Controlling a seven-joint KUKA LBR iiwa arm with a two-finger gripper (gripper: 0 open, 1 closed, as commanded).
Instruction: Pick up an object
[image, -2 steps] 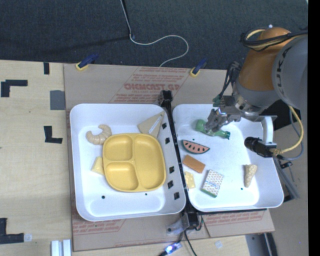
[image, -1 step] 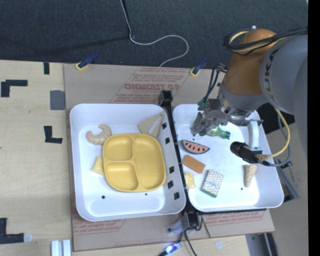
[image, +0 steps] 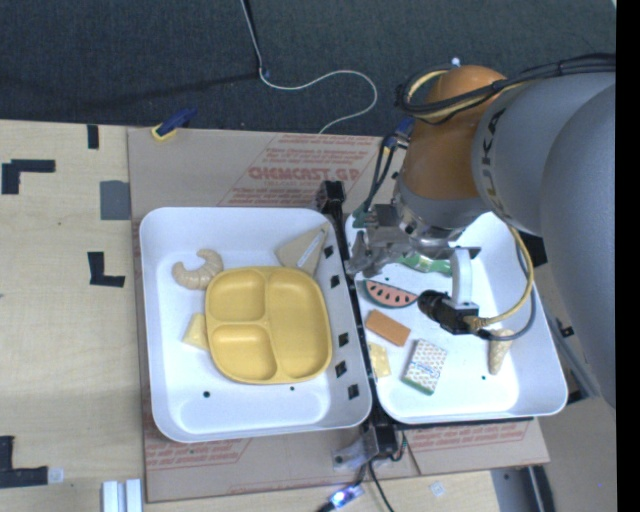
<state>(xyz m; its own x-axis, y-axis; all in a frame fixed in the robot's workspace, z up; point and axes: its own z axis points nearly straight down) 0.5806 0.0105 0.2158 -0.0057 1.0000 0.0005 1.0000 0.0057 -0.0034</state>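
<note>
My arm bends down over the right bin. My pincer is above the watermelon slice; I cannot tell its state.

Right bin, near its left wall: watermelon slice lying flat, red w/ dark seeds & green rind; just below it an orange-brown block, tilted; a small patterned box w/ green edges, angled; pale yellow piece beside the wall; cone-shaped item toward the right.
</note>
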